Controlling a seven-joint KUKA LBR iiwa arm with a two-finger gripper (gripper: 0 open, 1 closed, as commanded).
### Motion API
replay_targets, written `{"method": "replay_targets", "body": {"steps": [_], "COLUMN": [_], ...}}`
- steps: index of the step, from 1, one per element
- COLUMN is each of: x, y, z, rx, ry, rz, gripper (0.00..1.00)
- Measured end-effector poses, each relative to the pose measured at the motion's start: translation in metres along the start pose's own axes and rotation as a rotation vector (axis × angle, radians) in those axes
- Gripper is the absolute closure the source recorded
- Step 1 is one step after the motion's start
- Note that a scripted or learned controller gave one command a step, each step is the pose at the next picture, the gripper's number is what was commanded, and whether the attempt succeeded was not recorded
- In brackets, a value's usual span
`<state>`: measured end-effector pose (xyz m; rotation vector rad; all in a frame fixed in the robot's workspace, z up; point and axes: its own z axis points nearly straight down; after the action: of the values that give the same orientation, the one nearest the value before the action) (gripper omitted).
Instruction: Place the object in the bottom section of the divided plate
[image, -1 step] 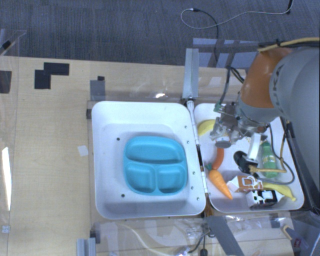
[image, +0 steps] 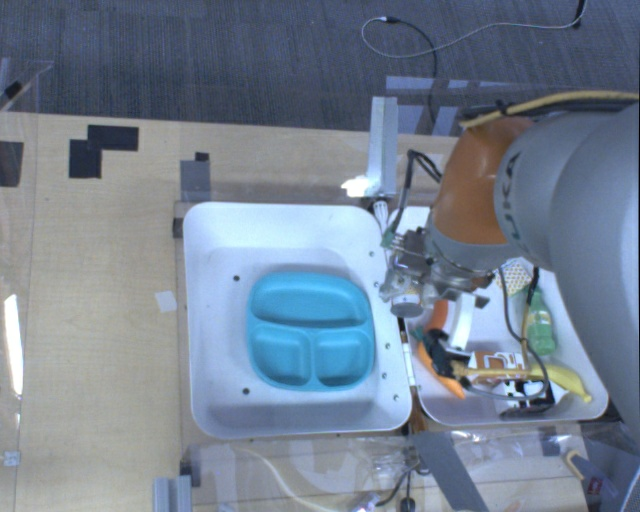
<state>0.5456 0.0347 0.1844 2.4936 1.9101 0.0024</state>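
Claw (image: 432, 312), its state impossible to tell, hangs over the right bin's (image: 580, 405) left edge, with carrot (image: 440, 362) just below it and blue divided plate (image: 310, 332) to its left.

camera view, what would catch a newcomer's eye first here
The bright blue divided plate stands out most, lying in the middle of the left white bin. Next comes the big grey arm with its orange band, reaching in from the right so that its hand sits near the seam between the bins. Below it, the right bin holds a clutter of small things, among them a banana and a carrot.
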Motion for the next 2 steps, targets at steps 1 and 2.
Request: {"method": "replay_targets", "body": {"steps": [1,2], "x": [0.076,0.104], "y": [-0.029,-0.082], "z": [-0.016,-0.042], "rx": [-0.002,-0.001], "ry": [0.000,0.001], "rz": [-0.392,-0.345], "gripper": [1.00,1.00]}}
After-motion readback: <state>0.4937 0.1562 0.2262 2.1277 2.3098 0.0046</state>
